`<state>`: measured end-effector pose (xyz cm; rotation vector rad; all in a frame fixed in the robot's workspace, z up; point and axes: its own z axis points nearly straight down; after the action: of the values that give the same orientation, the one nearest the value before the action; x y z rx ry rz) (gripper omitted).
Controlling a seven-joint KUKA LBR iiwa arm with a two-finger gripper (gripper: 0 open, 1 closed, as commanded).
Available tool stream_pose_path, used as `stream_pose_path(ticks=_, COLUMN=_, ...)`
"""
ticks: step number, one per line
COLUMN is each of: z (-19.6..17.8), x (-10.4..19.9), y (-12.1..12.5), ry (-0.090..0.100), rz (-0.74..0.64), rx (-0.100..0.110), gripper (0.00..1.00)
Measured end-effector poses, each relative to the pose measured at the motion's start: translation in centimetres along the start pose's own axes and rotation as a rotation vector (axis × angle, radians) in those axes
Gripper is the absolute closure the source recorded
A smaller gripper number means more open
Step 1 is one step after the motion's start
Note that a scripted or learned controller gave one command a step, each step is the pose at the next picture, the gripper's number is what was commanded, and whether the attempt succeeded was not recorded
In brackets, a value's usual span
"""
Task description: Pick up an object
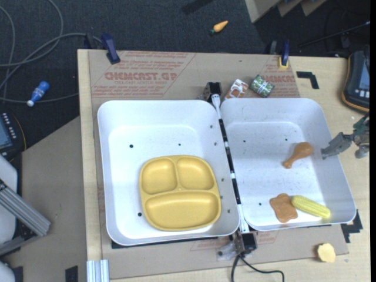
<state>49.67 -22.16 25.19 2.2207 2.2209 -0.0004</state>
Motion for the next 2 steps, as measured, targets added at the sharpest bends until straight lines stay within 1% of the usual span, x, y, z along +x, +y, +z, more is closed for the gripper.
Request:
stream_pose_path(ticks=1, z=11.5, x=0.0, y=5.2, ry=0.004, rz=-0.003, rx=0.007, gripper=0.0)
stream_pose_path(ticks=2, z=17.1, x=6.1, y=6.9, ry=0.007, rz=-0.006, rx=0.007, gripper=0.0)
